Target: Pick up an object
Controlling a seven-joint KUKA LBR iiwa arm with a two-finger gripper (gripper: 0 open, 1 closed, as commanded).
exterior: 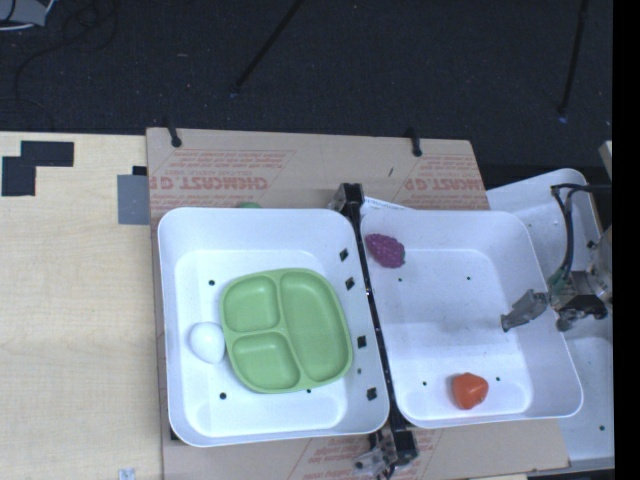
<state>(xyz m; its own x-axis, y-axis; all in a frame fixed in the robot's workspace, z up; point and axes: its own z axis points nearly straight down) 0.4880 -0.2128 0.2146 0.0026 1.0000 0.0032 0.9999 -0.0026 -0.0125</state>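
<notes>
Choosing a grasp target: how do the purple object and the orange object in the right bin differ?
The purple object is dark and bumpy-looking; the orange object is bright and smoother. The purple object lies at the far left corner by the divider; the orange object lies near the front wall. Both are small, loose, and apart from the gripper at the right bin.

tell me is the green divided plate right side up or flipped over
Right side up: the green divided plate in the left bin shows its three hollow compartments facing the camera.
</notes>
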